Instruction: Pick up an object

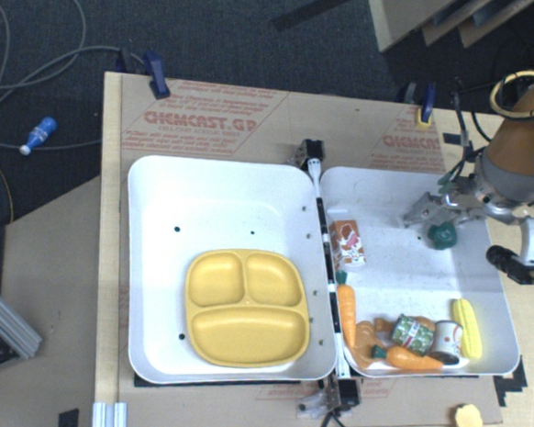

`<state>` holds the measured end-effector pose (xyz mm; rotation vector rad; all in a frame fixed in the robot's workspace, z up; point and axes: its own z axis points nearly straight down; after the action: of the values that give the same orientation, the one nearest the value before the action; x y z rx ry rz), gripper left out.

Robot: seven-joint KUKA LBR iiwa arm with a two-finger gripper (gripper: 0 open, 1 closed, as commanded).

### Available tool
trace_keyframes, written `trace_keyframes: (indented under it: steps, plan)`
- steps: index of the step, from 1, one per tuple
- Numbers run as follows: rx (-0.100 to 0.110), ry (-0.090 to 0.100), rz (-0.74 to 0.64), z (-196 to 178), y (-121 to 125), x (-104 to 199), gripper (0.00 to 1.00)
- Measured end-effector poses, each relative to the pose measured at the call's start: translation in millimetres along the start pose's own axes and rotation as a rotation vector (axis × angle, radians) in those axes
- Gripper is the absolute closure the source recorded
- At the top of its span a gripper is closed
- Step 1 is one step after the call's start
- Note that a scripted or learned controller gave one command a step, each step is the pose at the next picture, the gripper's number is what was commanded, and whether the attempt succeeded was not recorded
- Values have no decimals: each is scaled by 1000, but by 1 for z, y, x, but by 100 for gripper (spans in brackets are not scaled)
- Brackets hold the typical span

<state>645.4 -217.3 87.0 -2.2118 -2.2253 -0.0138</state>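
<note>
Arm (522,136) reaches in from the right, pincer (437,217) low over the back of the right bin (388,190). A small dark green ball (444,236) sits just under and beside the fingertips; can't tell if it's touching them or gripped. Pincer state: cannot tell, too small and foreshortened from this angle.

Step looks like the approach/grasp phase on that green ball, nothing visibly lifted yet. My read of the next move: centre the ball between the tips, close, then lift straight up and check it comes along. It's round, so it may roll out.

Count:
- 2 white bins, side by side on the desk (108,242)
- left bin (158,190): 1 yellow divided plate (246,308), three compartments
- right bin: 1 green ball at back, 1 small printed packet (348,244) near the divider, 2 carrots (346,308) (one along the divider, one at the front edge (414,361)), 1 green can (412,333), 1 white can (447,340), 1 corn cob (467,327); an orange lump near the cans is unclear
- outside the bins: 1 yellow bit (468,418) on the desk front right, 1 blue bottle (40,133) on the floor
</note>
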Motion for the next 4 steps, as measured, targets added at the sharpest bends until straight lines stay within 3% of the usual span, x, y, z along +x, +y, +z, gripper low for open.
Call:
trace_keyframes:
  steps: [1, 2, 3, 4]
  plan:
    - [-2, -8, 0, -10, 0, -2, 100]
    - [1, -3, -1, -9, 0, 0, 0]
    - [9, -7, 7, 3, -42, 7, 0]
    - [-1, -9, 7, -9, -39, 7, 100]
